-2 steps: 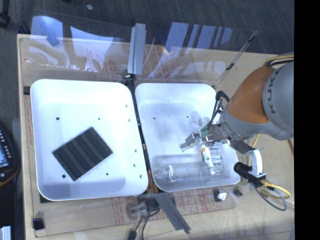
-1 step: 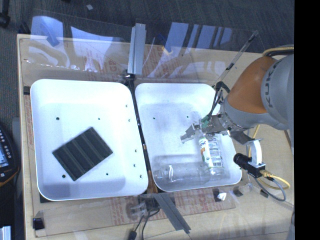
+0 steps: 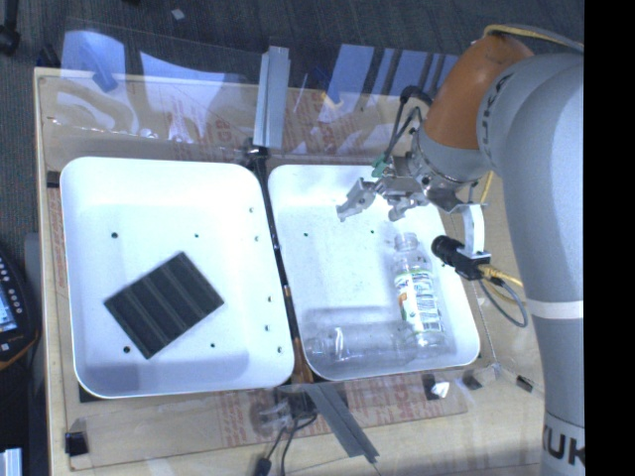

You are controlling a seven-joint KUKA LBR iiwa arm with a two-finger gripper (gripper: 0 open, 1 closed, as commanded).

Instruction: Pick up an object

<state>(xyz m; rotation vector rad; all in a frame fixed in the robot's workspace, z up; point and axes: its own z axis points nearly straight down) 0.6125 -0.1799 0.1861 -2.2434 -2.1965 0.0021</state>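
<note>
Two bins | gripper (image 3: 382, 198) spread wide, holding nothing | bottle (image 3: 417, 291) just below it in right bin (image 3: 317, 266)

White bins (image 3: 89, 181), a black ribbed slab (image 3: 164, 303), clear bottles (image 3: 417, 291), orange-banded grey arm (image 3: 526, 117).

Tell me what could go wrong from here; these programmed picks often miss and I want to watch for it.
The gripper hangs above the right bin, off to one side of the upright-lying labelled bottle, so a straight descent may close on nothing. Both it and the clear bottle are round and could roll or slip from the fingers.
</note>
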